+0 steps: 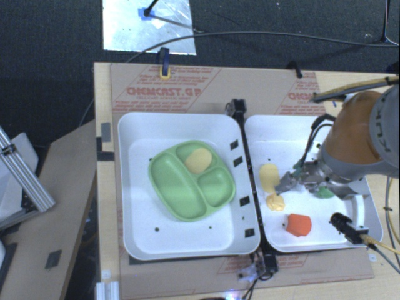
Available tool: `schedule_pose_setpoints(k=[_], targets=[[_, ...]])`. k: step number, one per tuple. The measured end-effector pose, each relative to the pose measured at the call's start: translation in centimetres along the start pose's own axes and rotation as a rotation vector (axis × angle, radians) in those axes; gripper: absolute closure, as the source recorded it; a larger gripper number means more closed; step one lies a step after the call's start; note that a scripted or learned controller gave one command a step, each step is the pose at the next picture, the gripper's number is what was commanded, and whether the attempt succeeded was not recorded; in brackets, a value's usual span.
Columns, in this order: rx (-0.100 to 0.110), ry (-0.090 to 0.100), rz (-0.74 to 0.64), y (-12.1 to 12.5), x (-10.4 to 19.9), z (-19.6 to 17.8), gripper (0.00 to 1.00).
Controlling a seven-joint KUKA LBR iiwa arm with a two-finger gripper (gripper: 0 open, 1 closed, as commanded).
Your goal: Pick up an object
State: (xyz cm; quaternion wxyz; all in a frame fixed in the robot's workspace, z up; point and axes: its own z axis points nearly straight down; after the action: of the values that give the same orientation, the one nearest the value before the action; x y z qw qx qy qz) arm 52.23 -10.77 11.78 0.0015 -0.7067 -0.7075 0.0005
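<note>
Grey and orange, the arm reaches into the right bin, its pincer low beside a pale yellow block; whether the pincer is apart or together I cannot tell; a small yellow piece and an orange block lie nearby; the left bin holds a green divided plate carrying a yellow object.

Two white bins; a pale green divided plate holding a light yellow piece; two yellow pieces, an orange-red one, a green bit; grey arm banded orange
</note>
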Motion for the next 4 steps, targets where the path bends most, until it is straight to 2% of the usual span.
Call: schedule_pose_setpoints(k=[1, 2, 3, 4], targets=[[-0.005, -0.002, 0.001, 0.1, -0.1, -1.3, 1.00], [-0.008, -0.003, -0.002, 0.6, -0.9, -6.1, 1.00], [-0.007, -0.002, -0.003, 0.8, -0.9, -8.7, 1.00], [-0.007, -0.001, -0.008, 3.0, 3.3, -9.7, 1.00]])
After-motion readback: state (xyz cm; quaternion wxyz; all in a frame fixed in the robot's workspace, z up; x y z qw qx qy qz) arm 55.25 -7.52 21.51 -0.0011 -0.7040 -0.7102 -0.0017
